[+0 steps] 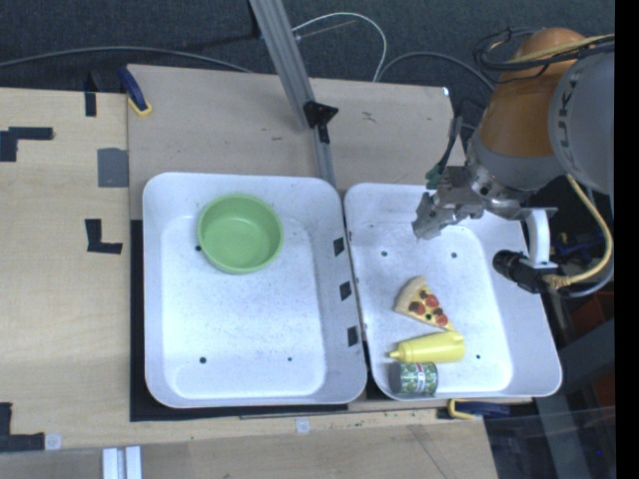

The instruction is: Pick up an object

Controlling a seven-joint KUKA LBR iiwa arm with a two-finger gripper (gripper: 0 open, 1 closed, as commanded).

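Plywood forms the counter [60, 297], pale and scuffed, with bits of black tape stuck along its left side and a blue-and-yellow clamp [134, 90] near its upper left. Dark grey carpet [150, 13] shows beyond the far edge, with cables trailing across it. A grey metal pole [285, 53] slants down from the top and ends just behind the bins. The left bin [170, 357] is speckled white and holds a green bowl [240, 233] in its upper left part. The right bin [499, 367] touches it along the middle seam and holds three things near its front edge: a toy pizza slice [423, 302], a yellow bottle [429, 347] lying on its side just below the slice, and a small green can [413, 378] against the front rim beside the bottle. The gripper [431, 225] hangs over the back part of the right bin, well apart from those three; whether its fingers are apart or together cannot be told, and nothing is seen between them.
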